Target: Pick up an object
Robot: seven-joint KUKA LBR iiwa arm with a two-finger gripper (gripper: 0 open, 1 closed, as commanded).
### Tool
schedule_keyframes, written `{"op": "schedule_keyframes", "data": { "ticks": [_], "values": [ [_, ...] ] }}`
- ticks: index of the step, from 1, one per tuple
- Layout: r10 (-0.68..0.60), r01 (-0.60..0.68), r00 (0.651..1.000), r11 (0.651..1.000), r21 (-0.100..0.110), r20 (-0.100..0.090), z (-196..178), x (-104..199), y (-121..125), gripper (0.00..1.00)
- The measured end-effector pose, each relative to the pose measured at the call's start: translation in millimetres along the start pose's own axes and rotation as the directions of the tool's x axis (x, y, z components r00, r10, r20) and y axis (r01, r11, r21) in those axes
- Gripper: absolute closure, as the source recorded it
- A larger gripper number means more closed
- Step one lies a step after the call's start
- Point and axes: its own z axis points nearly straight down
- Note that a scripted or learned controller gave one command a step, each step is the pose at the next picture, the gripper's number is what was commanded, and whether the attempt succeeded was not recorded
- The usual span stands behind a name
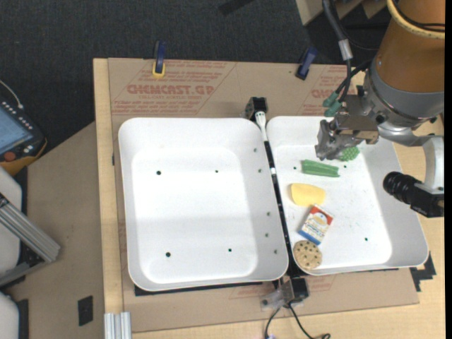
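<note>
The single overhead view looks down at a slant on a counter [212,83] topped with brown cardboard, carrying two shallow white bins side by side. The grey arm [413,62], with its orange band, reaches in from the right, and its claw [330,150] hangs low over the far part of the right bin [374,217]. How far the claw is parted cannot be told, since the wrist covers much of it, and nothing can be seen held in it.

Just beside the claw, on its right, a bumpy green object [349,152] peeks out from under the wrist; whether the claw touches it cannot be told. Just below the claw, toward the camera, lies a flat green strip [320,168]. Further toward the camera sits a yellow wedge [308,193], then a small printed packet [315,225] with blue and red on it, and nearest the bin's front edge a round brown cookie [307,255], touching or nearly touching the packet.

The left bin [141,210] lies well to the claw's left. Two blue clamps [159,56] grip the counter's far edge.
</note>
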Motion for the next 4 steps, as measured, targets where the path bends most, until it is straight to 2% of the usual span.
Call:
{"op": "schedule_keyframes", "data": {
  "ticks": [1, 2, 3, 4],
  "values": [
    [-0.002, 0.002, 1.0, 1.0, 0.008, -0.001, 1, 63, -15, 1.0],
    [0.012, -0.012, 1.0, 1.0, 0.009, 0.002, 5, -3, -15, 1.0],
    [0.002, -0.002, 1.0, 1.0, 0.01, 0.0, 8, 35, -15, 1.0],
    [0.003, -0.003, 1.0, 1.0, 0.004, 0.001, 0, 52, -14, 1.0]
  ]
}}
